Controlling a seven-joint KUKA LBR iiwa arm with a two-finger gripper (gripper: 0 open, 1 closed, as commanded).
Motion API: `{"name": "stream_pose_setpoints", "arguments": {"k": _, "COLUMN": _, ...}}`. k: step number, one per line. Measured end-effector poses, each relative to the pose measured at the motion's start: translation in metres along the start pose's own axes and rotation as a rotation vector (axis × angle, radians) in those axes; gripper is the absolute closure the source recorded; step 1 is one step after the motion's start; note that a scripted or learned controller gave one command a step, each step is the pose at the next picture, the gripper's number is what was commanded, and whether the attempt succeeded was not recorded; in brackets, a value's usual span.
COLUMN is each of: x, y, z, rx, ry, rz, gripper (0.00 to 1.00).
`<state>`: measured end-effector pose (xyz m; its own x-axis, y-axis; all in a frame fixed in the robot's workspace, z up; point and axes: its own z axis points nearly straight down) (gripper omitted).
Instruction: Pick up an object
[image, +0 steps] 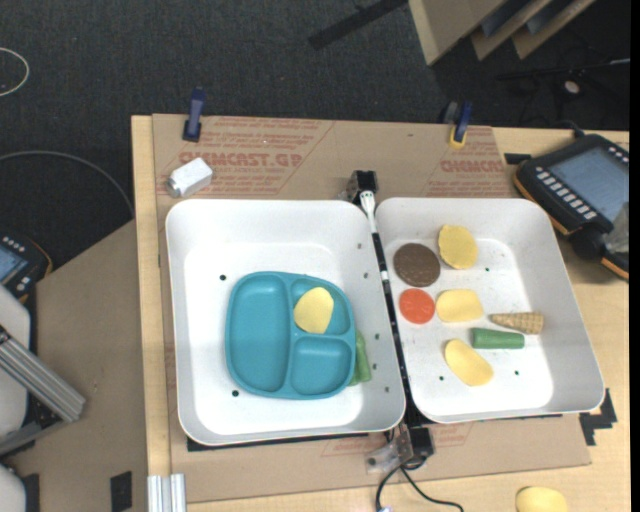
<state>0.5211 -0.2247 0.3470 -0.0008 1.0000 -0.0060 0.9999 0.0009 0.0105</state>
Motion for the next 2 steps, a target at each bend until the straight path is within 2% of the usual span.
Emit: {"name": "stream_pose_setpoints", "arguments": {"k": 2, "x": 0.0, "y": 0.002, "z": -0.021, "rx": -0.007, "ry": -0.004, "rz": -0.001, "gripper": 1.0}}
